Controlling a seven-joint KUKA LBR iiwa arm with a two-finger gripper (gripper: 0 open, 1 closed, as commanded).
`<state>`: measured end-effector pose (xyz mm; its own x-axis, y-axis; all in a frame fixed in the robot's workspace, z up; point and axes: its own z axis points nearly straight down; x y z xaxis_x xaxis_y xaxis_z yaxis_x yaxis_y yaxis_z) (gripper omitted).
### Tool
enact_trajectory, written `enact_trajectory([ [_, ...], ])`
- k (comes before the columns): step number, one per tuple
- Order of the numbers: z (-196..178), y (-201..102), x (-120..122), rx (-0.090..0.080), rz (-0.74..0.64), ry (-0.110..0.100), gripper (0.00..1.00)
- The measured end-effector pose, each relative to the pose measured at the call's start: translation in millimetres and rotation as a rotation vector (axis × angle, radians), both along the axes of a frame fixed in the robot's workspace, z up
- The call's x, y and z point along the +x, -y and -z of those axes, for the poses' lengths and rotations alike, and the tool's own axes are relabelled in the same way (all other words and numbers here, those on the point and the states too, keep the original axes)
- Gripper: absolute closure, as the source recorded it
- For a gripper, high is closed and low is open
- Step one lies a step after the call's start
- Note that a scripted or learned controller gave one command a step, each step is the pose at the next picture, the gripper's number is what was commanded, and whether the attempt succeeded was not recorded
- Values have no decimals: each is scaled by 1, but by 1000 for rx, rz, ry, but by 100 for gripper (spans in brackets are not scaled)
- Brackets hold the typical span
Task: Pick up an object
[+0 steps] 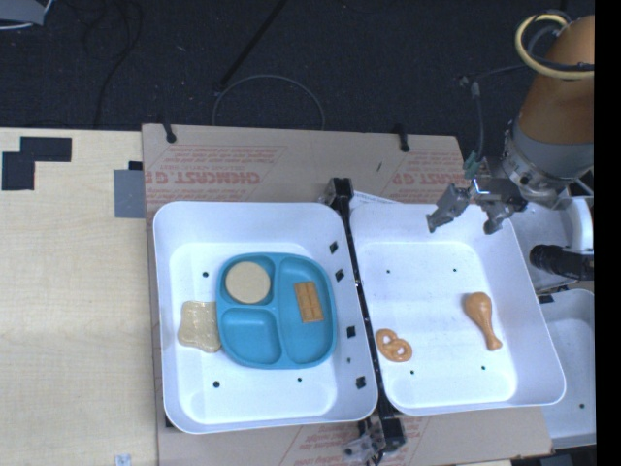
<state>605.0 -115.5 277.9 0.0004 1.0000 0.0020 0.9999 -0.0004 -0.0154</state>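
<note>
Hand (473, 209) above right bin (441, 396), spread

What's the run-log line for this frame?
gripper: open, above right bin far edge, holding nothing | right bin: drumstick, pretzel | left bin: blue tray

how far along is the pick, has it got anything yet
Nothing looks picked yet. The gripper sits above the far edge of the right bin with nothing between its fingers, which look spread. The drumstick and pretzel lie on that bin's floor. In the left bin, the blue tray holds a round cookie and a cracker. Left: descend, grasp, lift.
</note>
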Motion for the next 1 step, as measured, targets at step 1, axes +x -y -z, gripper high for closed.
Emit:
enact_trajectory([
  [1,-7,0,2,-1,-2,12,0],
])
